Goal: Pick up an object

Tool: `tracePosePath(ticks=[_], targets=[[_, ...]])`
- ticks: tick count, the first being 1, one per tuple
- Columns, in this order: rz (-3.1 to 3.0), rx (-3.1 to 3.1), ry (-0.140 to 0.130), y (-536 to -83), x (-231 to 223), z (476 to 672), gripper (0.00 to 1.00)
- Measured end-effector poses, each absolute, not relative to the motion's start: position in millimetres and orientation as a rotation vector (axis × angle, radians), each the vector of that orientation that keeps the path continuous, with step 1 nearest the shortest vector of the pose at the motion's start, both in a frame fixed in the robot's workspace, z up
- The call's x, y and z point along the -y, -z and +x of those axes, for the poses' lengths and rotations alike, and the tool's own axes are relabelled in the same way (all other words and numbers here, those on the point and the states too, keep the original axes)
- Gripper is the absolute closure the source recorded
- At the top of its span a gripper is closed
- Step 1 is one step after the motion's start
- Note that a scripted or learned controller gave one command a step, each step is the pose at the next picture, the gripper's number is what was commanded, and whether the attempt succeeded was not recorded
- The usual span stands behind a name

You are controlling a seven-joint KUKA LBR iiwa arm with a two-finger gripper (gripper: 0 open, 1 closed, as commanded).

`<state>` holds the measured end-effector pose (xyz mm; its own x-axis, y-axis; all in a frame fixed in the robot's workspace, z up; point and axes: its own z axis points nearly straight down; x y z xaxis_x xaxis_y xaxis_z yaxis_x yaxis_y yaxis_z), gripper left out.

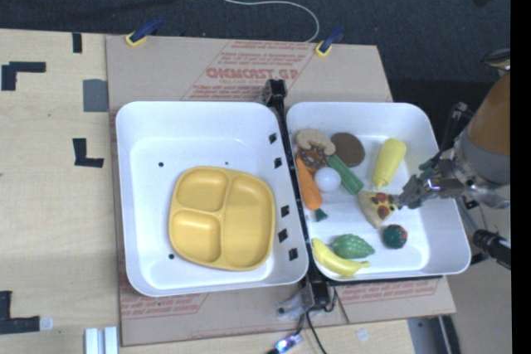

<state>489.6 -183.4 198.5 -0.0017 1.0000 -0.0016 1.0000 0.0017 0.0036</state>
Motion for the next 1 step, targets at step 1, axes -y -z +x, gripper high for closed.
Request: tracePosePath(ticks=[1], targets=[[2.219, -2.222, -0.001, -225.7, 182.9, 490.2, 1.00]])
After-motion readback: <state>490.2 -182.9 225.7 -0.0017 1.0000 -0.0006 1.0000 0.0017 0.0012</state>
